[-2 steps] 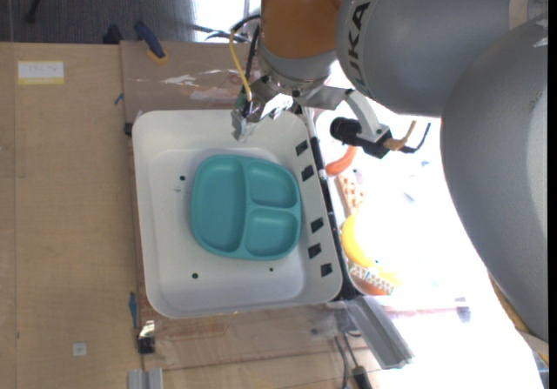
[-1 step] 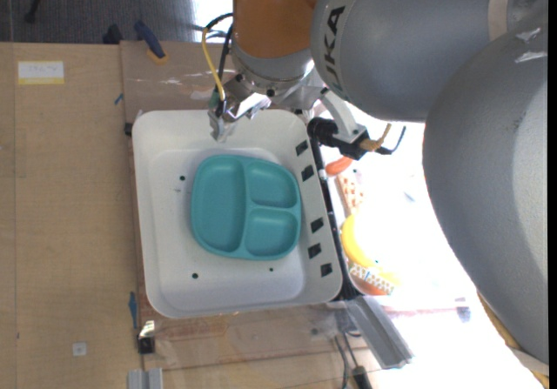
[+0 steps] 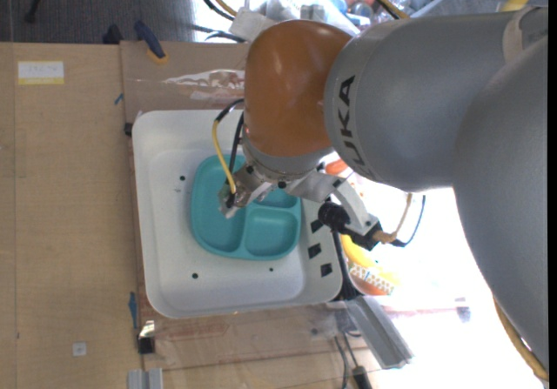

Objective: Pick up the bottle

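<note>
The grey arm (image 3: 418, 91), with its glossy orange band (image 3: 291, 87), is reaching in from the right and hanging its gripper (image 3: 233, 201) over a smooth teal divided plate (image 3: 261, 238) in the left white bin (image 3: 165, 204); how far the gripper is opening cannot be told. What appears to be the bottle (image 3: 370, 272), yellow and orange and partly washed out by glare, is lying lower right of the gripper, well apart from it, in the right bin.

Glossy teal plastic tray (image 3: 248, 235) in a smooth matt white bin (image 3: 165, 204).
</note>
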You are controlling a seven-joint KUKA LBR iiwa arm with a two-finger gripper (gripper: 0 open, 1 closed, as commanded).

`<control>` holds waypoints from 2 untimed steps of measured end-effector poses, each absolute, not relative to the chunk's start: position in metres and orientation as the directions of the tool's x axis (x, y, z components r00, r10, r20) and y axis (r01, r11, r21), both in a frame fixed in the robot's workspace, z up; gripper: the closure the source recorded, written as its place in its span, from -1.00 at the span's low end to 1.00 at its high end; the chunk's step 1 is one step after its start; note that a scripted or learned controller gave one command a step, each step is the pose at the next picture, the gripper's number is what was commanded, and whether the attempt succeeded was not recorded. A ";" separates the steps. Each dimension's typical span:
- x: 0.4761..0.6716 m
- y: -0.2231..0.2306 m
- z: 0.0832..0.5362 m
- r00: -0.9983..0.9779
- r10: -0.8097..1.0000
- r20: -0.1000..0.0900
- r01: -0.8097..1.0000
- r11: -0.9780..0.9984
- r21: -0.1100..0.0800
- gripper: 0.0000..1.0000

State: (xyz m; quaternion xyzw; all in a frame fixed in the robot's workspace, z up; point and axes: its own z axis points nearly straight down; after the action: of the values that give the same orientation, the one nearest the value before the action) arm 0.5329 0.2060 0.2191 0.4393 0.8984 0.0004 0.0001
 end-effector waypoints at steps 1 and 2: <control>0.571 0.149 0.438 -0.718 0.696 -0.004 0.696 0.718 0.006 1.00; 0.584 0.126 0.226 -0.776 0.631 -0.001 0.631 0.776 0.002 1.00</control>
State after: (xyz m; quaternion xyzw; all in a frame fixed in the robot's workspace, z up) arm 0.5835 0.1258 0.2263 0.3348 0.9423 0.0007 0.0008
